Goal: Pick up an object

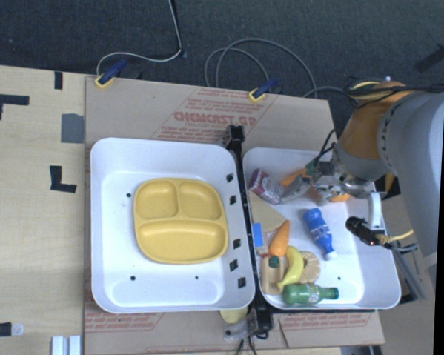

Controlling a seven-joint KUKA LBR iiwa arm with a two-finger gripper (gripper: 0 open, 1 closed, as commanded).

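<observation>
Reach stage, nothing lifted yet, by my read

Near edge of right bin (383, 293): green bottle (309, 293), banana (294, 264), carrot (279, 239), then blue bottle (318, 230). Gripper (322, 180) sits low at the far end; I cannot tell its state. Next I'd centre over one item. Left bin (105, 204) holds a yellow tray (180, 220). Far cardboard (210, 117) has red print, unreadable to me
</observation>
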